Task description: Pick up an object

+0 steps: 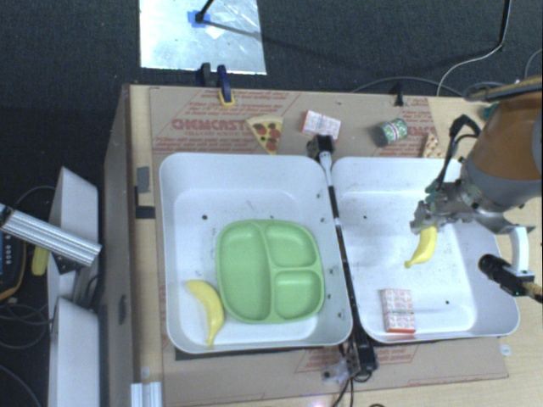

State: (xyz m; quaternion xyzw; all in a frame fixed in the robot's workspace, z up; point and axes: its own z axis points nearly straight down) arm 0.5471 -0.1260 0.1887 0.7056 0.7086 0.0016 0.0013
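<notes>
You had the gripper down in the right bin, sitting right on the top end of a yellow banana. The banana hung below it at a tilt, upper tip tucked up at the fingers, lower tip pointing down-left toward the bin floor. It read as pinched between the fingers by its very end, though the arm's bulk hid much of the contact, so you couldn't be sure how much fruit was actually inside the grasp.

That was the risk, to my eye: an end-grip on a curved, smooth object. Any lift or swing could have let it pivot and slide out, back into the bin.

A small red-and-white box lay near the bin's front wall, well apart from the banana, so a drop probably wouldn't have struck it. Over in the left bin, a green divided plate and a second banana just beside it were no concern.
</notes>
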